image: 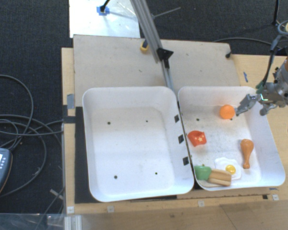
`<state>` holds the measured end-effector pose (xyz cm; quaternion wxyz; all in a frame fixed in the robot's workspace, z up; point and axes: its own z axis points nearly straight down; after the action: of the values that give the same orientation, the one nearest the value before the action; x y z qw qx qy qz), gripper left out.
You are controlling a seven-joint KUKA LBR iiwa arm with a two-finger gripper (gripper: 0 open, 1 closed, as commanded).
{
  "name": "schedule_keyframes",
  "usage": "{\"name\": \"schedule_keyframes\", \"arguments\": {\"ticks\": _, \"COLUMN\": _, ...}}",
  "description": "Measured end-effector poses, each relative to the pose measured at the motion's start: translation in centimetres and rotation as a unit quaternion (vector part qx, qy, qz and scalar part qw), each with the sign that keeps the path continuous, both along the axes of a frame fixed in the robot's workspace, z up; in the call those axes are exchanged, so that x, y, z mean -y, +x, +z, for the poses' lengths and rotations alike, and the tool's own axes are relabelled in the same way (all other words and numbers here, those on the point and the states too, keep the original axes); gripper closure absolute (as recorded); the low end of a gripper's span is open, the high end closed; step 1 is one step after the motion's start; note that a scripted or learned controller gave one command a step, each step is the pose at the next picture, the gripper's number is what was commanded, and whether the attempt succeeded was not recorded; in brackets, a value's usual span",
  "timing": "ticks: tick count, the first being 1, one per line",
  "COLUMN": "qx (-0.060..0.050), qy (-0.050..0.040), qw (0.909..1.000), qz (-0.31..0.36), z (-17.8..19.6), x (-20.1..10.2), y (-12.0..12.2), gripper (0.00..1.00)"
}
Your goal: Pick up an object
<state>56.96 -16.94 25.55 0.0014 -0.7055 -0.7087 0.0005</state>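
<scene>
Right now the gripper (253, 105) sits over the right bin (268, 143), near its far right corner, arm coming in from the right edge of the bench (153, 61). Two fingers show, one long one (244, 105) slanting down-left toward the orange ball (227, 111), the other shorter, further right; they look spread fairly wide with nothing between them. Tip of the long finger is just beside the ball's right side, maybe touching, too close to call. Ball lies in the far half of the right bin, roughly mid-width. Other things in that bin: a red piece (197, 138) near the left wall, about halfway down; a toy drumstick (246, 151) near the right wall, knob end toward the far side; a fried egg (229, 167) near the front edge; a hot-dog bun (219, 177) at the front edge, touching the egg's near-left side; a green piece (202, 171) just left of the bun, at the front left corner. Left bin (93, 143) sits beside the right one, walls touching along the middle.
</scene>
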Motion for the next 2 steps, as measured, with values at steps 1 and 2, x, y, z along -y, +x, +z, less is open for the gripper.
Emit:
{"name": "schedule_keyframes", "arguments": {"ticks": 1, "qx": 0.002, "qy": -0.0005, "qw": 1.0000, "qz": 0.000, "z": 0.2, "x": 0.0, "y": 0.1, "gripper": 0.00}}
{"name": "schedule_keyframes", "arguments": {"ticks": 2, "qx": 0.000, "qy": -0.0001, "qw": 1.0000, "qz": -0.002, "z": -5.4, "x": -0.5, "y": -0.8, "gripper": 0.00}}
